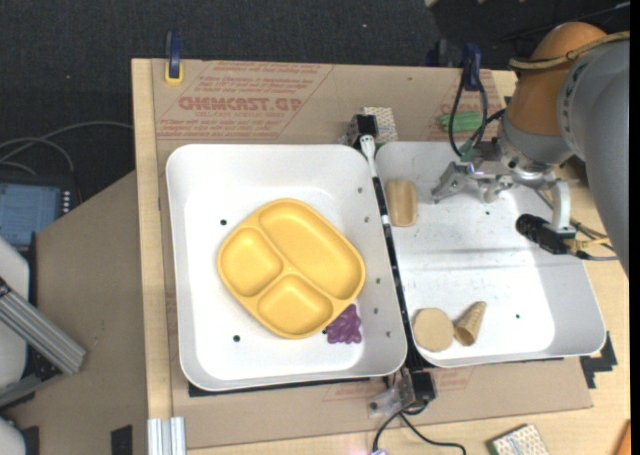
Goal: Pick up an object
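Near the gripper (478, 186) lies a tan, seemingly cylindrical block (401, 202).

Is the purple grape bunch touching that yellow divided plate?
Touching. In the camera view, the purple grape bunch sits right against the lower right rim of the yellow divided plate in the left bin, with no white bin floor between them.

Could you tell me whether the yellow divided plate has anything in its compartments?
Empty: all three compartments of the yellow plate show bare; the purple grapes lie outside its rim.
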Controlling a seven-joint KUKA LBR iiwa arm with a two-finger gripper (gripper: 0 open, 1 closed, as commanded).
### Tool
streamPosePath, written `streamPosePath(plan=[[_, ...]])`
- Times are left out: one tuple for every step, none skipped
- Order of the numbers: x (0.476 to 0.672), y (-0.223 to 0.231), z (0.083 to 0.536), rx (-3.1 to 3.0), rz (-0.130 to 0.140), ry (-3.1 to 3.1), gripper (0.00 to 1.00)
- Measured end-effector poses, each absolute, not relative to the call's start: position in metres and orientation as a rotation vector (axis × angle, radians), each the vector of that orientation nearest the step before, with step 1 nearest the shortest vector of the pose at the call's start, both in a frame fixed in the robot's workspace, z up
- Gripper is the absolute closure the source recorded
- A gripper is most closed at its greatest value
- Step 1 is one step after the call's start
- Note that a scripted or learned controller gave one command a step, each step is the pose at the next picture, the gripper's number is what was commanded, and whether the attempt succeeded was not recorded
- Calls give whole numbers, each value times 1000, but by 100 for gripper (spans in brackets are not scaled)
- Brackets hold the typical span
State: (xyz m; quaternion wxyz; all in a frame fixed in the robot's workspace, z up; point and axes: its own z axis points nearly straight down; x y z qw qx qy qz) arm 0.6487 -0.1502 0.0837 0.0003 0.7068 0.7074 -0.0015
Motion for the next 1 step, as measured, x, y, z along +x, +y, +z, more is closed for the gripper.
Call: streamPosePath(plan=[[668, -107, 85, 2214, 5, 2224, 0]])
